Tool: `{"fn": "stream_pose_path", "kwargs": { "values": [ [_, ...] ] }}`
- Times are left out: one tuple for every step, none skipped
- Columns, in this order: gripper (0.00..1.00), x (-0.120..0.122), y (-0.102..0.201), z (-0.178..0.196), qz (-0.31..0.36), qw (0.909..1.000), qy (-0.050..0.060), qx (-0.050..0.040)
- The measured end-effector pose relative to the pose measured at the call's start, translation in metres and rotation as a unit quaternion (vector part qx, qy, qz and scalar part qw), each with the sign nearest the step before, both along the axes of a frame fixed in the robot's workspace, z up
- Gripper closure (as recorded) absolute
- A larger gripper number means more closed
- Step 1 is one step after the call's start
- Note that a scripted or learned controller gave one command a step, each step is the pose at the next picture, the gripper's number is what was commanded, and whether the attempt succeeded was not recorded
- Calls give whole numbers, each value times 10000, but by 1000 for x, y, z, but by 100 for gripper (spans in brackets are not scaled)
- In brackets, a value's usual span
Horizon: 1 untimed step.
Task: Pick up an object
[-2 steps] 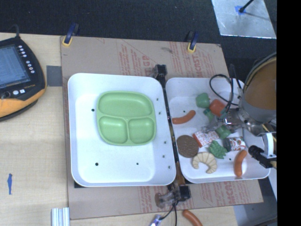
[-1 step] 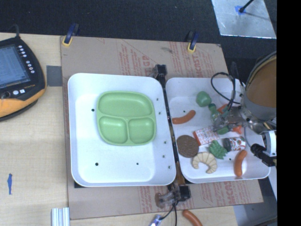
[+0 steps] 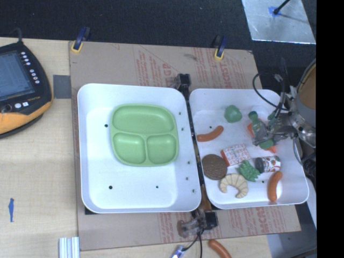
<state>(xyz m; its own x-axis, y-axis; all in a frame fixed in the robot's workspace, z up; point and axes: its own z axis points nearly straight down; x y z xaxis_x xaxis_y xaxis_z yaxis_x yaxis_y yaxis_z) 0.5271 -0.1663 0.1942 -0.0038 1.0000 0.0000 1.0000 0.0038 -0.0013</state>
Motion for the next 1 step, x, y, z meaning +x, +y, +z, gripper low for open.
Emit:
{"fn": "stream_pose_path", "kwargs": {
  "values": [
    [100, 13, 54, 12, 18, 10000, -2, -7]
  ]
}}
